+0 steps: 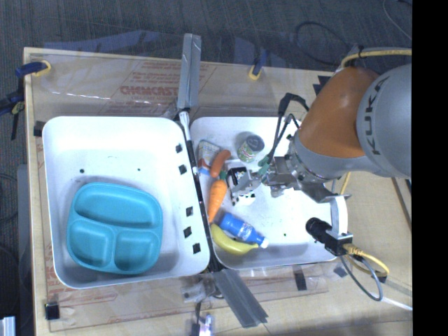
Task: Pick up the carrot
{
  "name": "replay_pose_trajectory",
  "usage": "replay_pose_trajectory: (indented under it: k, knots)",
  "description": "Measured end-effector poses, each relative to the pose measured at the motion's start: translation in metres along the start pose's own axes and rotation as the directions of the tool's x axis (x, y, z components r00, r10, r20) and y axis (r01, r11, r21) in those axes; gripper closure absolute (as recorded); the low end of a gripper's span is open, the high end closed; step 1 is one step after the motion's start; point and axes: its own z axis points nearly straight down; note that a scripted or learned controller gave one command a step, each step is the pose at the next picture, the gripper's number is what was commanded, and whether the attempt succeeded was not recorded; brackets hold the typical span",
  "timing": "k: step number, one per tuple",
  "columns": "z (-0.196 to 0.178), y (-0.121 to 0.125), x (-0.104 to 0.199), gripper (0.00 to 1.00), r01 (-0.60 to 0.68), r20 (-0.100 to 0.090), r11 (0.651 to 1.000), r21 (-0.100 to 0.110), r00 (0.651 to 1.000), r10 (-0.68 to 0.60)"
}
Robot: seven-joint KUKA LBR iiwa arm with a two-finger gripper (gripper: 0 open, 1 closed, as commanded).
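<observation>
Carrot (216, 200) lies along the right bin's (297, 250) left wall, above the banana (231, 243) — my gripper (236, 182) hovers just beside it; finger spread cannot be determined, nothing visibly held.

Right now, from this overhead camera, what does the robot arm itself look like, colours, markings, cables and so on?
The arm is bulky and rounded, with a grey shell and a broad orange band above the wrist. Dark lettering runs along the grey section near the frame's right side. Thin black cables loop from the wrist toward the tool, a small black-and-white assembly of metal parts. A yellow cable arcs behind the arm.
</observation>
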Motion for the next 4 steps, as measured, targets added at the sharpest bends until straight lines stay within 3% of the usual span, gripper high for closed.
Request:
replay_pose_trajectory:
  k: [1, 2, 3, 4]
  knots:
    - [0.086, 0.038, 0.018, 0.0, 0.192, 0.003, 0.981, -0.007, 0.981, -0.192]
    - [0.119, 0.052, 0.005, 0.0, 0.2, 0.025, 0.979, -0.035, 0.98, -0.199]
    - [0.12, 0.058, 0.005, 0.0, 0.21, 0.022, 0.977, -0.026, 0.978, -0.209]
    - [0.12, 0.075, -0.01, 0.0, 0.319, 0.012, 0.947, -0.026, 0.948, -0.319]
